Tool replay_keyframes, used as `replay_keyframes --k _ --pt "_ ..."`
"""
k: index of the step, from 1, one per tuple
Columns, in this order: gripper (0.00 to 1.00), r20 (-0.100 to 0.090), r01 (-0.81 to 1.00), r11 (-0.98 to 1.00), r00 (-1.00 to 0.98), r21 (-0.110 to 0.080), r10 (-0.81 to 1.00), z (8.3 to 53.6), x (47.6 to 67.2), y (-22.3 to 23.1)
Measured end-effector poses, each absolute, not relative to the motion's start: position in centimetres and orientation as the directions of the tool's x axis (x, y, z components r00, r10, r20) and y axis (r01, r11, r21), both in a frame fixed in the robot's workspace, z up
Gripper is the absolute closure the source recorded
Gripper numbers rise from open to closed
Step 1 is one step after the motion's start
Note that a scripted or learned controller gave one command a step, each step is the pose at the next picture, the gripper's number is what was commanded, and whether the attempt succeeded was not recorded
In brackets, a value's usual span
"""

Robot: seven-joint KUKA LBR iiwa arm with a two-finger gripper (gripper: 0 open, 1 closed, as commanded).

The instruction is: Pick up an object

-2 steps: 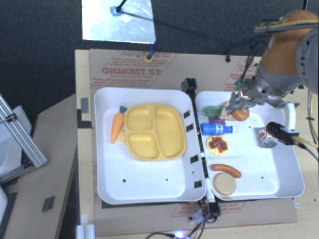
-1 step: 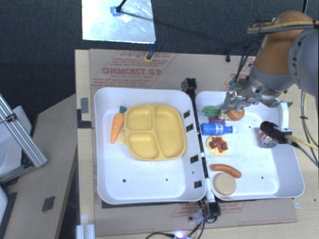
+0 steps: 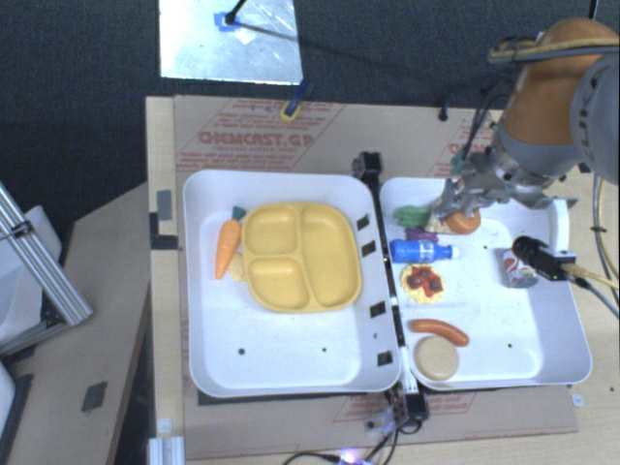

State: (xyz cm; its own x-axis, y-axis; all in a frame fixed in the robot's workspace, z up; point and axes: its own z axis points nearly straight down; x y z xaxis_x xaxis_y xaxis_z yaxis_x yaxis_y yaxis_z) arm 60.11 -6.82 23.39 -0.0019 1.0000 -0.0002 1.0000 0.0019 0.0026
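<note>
Arm: reaches in from the right, bent low over the right bin [image 3: 567,352].
Gripper [image 3: 455,211]: at the orange fruit [image 3: 463,223]; grip unclear.
Bottle [image 3: 421,251]: just below the fruit.

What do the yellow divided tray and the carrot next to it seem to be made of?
The yellow tray looks like moulded plastic: one even colour, smooth rounded compartments, a soft sheen. The carrot is probably a plastic toy too, given its uniform orange and tidy green top, though rubber or foam can't be ruled out. Both lie in the left white bin.
</note>
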Motion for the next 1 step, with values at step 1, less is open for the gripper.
replay_keyframes --k 1 --pt "1.00 -0.001 1.000 0.002 -0.002 0.003 1.000 23.33 60.62 -7.21"
